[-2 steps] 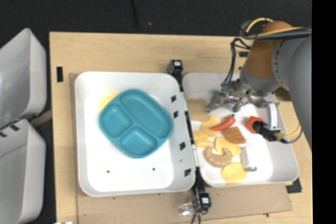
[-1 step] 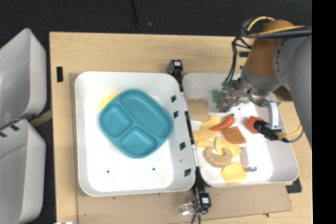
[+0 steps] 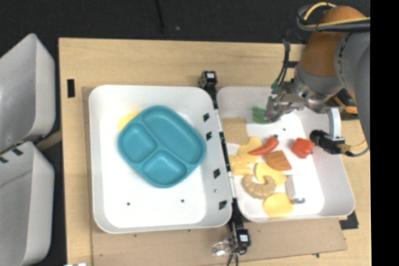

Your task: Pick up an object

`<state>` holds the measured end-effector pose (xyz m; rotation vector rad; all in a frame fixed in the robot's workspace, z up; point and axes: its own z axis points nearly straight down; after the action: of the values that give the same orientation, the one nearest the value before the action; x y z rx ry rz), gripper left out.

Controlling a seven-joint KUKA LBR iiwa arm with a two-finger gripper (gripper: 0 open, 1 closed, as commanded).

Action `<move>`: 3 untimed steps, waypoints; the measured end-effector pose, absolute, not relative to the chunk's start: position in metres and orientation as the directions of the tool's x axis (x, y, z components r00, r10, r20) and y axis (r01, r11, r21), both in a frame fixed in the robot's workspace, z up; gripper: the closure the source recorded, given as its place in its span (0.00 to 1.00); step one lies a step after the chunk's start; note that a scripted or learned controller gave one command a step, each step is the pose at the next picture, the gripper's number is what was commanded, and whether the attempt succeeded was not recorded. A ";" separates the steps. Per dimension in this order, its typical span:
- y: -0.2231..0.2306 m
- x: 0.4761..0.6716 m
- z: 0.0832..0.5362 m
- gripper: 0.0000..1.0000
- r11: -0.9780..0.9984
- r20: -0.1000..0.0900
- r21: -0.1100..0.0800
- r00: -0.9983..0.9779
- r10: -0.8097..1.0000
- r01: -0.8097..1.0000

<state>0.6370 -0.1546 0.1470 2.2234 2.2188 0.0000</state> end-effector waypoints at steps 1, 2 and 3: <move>-0.153 0.639 0.188 1.00 0.003 0.000 0.001 -0.003 1.000 1.000; -0.154 0.641 0.238 1.00 0.003 -0.001 0.002 -0.003 1.000 1.000; -0.112 0.604 0.240 1.00 0.004 0.000 -0.006 -0.004 1.000 1.000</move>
<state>0.6036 -0.1123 0.2404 2.2196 2.2292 -0.0069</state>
